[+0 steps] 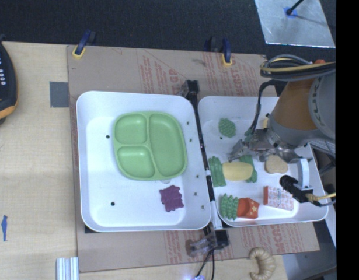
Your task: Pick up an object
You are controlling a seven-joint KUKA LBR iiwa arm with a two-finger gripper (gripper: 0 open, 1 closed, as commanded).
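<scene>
the arm (302, 107) leans in from three o'clock over the right bin (209, 112), and its gripper (248, 147) hangs low near the middle of that bin, just above the yellow piece (237, 171). whether it is released or clenched cannot be told from here, and nothing can be seen caught in it.

the likely pick is in this bin, since the wrist is lowered over the crowded cluster: the yellow piece sits at the centre, a dark green strip (216, 171) touching it at nine o'clock, a round green piece (227, 127) at eleven o'clock, a tan lump (276, 165) at three o'clock, a red and green piece (240, 207) at six o'clock, and a red-and-white packet (278, 198) at five o'clock.

the left bin (86, 156) holds a green divided plate (150, 144) and a purple piece (171, 198) at the plate's five o'clock, both well apart from the arm.

the packet's print is too small to read; the red lettering on the cardboard (138, 69) under the bins is also illegible.
</scene>
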